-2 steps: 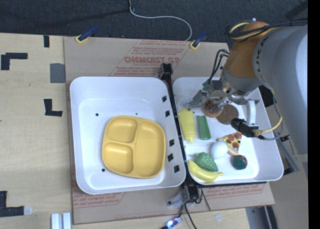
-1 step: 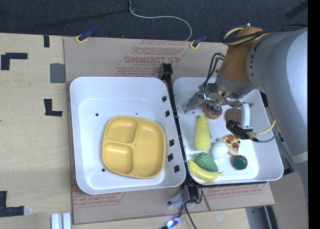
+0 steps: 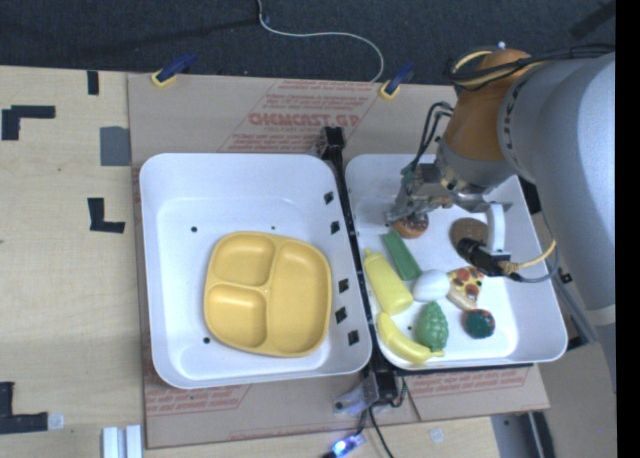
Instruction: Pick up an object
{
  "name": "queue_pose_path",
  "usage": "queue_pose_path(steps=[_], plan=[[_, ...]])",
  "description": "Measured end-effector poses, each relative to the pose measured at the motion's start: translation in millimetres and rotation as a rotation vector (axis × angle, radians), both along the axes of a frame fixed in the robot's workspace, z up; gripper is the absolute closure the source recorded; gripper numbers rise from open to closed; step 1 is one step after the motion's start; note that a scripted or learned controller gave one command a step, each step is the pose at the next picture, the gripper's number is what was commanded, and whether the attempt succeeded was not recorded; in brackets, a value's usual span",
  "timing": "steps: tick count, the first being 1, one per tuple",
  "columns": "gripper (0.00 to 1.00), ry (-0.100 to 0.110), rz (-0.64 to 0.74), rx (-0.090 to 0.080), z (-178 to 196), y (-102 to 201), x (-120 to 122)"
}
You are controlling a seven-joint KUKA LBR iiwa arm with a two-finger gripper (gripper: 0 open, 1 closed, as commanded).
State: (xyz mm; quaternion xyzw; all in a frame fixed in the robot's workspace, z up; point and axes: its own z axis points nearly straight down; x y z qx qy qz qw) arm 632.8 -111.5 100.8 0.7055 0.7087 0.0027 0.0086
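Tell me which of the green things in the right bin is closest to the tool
The long dark green piece, lying slantwise just below the tool. The leafy green one and the small round dark green one lie farther down, toward the bin's near edge.

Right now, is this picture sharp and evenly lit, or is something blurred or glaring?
Camera view: light is soft and even, with faint shadows in the left bin; the yellow tray looks crisp, the small toys are soft and hard to tell apart, and the arm at right is bright and slightly blurred.
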Motion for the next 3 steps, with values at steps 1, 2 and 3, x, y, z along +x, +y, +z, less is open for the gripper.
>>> queue_pose_path(steps=[1,2,3], plan=[[1.0,0.012,-0.004,0.008,62,-3,5],[1.0,0.011,-0.004,0.007,123,-8,12],[1.0,0.017,-0.003,0.008,123,-8,12]])
